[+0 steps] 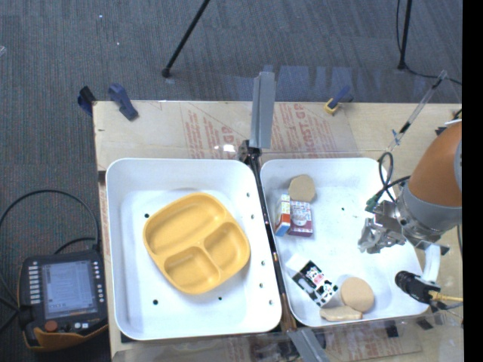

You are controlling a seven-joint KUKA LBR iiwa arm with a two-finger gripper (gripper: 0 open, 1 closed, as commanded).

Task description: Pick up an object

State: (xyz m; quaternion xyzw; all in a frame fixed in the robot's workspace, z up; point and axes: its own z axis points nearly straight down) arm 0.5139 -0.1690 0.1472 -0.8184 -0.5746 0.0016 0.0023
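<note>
Bins sit side by side on the bench, seen from above at a slant. The left bin (121, 202) carries a yellow divided plate (196, 241) lying flat near its middle, with bare white floor showing all round it out to the rim. The right bin (355, 173) holds the loose things: a round tan piece (302, 188) near its upper left, a small red and white carton (294, 217) just below that and close to the wall shared with the left bin, a black and white patterned box (315, 282) lower down, and a tan bun-shaped piece (356, 293) just beside that box, with a flatter pale piece (339, 314) against the near rim.

The middle and upper right of the right bin's floor are bare, and this is where the gripper (375, 240) hangs, low over the floor near the bin's right wall. Behind it the arm (441, 179), with its orange band, comes in over that right wall. From this angle the claw is a tangle of grey metal and cable, and whether it is wide or narrow cannot be told; nothing is seen between its tips.

The nearest thing to the claw is the bun-shaped piece, below and slightly left of it, apart from it. The carton lies well to its left across open floor.
</note>
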